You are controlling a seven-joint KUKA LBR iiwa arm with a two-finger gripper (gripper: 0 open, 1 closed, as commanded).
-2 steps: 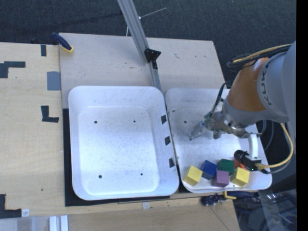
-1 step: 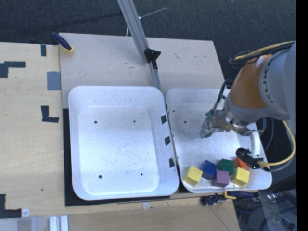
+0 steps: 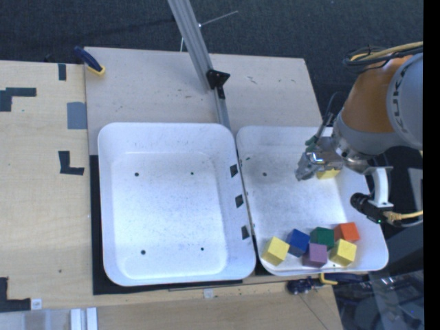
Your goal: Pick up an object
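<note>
camera view from above, gripper [image 3: 307, 168] low over right bin [image 3: 275, 184], cannot tell if it grips anything, yellow block [image 3: 329, 173] just beside it partly hidden, six blocks at bin's near edge: yellow [image 3: 276, 250], blue [image 3: 298, 240], purple [image 3: 317, 254], green [image 3: 322, 236], orange [image 3: 348, 232], yellow [image 3: 344, 252], left bin [image 3: 165, 205] beside

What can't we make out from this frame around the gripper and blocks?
- Gripper, camera view: too small and blurred to tell its finger state.
- Yellow block: mostly hidden behind the gripper; contact unclear.
- Green block: partly covered by the purple block.
</note>
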